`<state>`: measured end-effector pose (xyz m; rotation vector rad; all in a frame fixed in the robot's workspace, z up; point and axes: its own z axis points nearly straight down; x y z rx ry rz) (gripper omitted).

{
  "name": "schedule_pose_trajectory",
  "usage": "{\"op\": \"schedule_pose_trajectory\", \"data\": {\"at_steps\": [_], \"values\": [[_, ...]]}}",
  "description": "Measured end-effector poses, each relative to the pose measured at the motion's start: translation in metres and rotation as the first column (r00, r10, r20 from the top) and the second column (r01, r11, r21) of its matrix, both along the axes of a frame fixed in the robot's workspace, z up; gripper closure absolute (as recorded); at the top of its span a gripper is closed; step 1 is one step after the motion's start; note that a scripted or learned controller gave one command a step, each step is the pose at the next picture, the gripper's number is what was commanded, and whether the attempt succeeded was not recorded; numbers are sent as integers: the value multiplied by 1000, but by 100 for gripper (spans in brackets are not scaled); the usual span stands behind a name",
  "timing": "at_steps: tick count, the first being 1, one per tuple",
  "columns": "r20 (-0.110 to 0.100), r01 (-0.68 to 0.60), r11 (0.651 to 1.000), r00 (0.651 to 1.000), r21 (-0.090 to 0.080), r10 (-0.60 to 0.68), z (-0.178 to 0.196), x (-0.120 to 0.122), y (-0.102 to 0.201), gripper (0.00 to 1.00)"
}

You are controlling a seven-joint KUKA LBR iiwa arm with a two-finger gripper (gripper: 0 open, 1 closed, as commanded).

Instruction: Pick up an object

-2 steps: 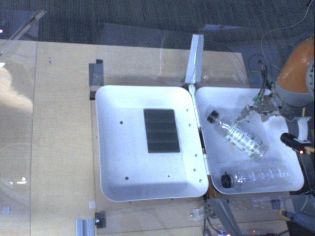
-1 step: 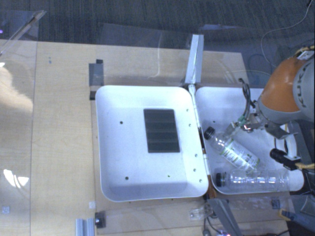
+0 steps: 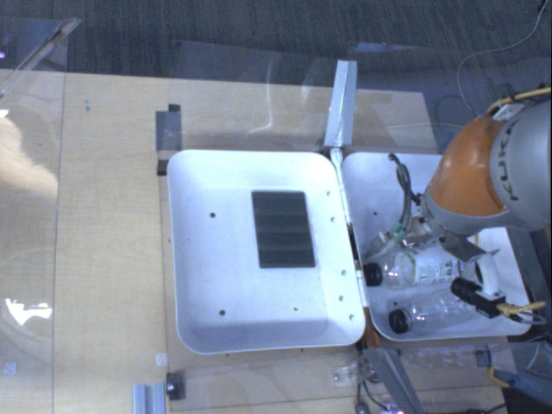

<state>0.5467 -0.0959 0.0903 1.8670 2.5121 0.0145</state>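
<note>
you have two clear plastic bottles with black caps lying on their sides in the right shallow white bin (image 3: pixel 379 175). the upper clear bottle (image 3: pixel 412 271) runs its long axis roughly left to right, cap pointing left toward the divider between the bins. the lower clear bottle (image 3: pixel 427 314) lies just below it, tilted slightly, its cap also to the left near the bin's front corner. the grey arm with its orange band (image 3: pixel 461 175) covers the far ends of both bottles, and the gripper (image 3: pixel 414 235) sits over the upper bottle amid wires and glare, so you cannot tell its state or whether it holds anything. the left shallow white bin (image 3: pixel 198 257) carries a dark ribbed rectangular pad (image 3: pixel 282 228), long axis front to back.
</note>
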Motion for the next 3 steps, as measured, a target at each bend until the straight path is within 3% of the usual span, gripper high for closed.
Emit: {"op": "schedule_pose_trajectory", "data": {"at_steps": [1,2,3], "values": [[6,-39,999,999,-2,39,1,-51,-12,0],[-4,121,993,993,1,-121,1,-12,9,0],[6,120,993,993,0,-120,13,-9,8,100]]}}
